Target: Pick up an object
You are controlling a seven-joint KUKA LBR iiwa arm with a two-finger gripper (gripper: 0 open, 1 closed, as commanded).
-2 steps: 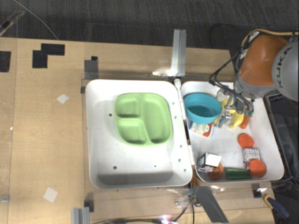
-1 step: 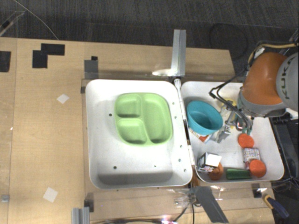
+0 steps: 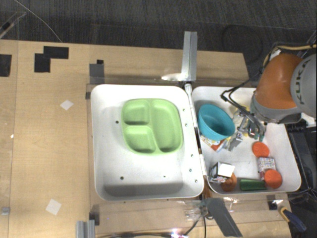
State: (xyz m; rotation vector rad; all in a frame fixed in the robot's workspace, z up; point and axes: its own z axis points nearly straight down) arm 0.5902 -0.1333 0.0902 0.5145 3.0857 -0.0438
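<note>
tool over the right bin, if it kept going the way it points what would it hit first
Probably the small clutter of items just below the blue cup, since the tool points down-left there; depth is unclear.

The arm (image 3: 282,90) is extended in from the right, with the gripper (image 3: 241,135) lowered at a slant

A light wooden bench top (image 3: 44,148) is seen under even overhead light. Black tape patches (image 3: 49,57) are stuck near its far left edge. Dark ribbed carpet (image 3: 124,9) is laid beyond. A metal upright bracket (image 3: 189,56) is fixed at the far edge.
</note>
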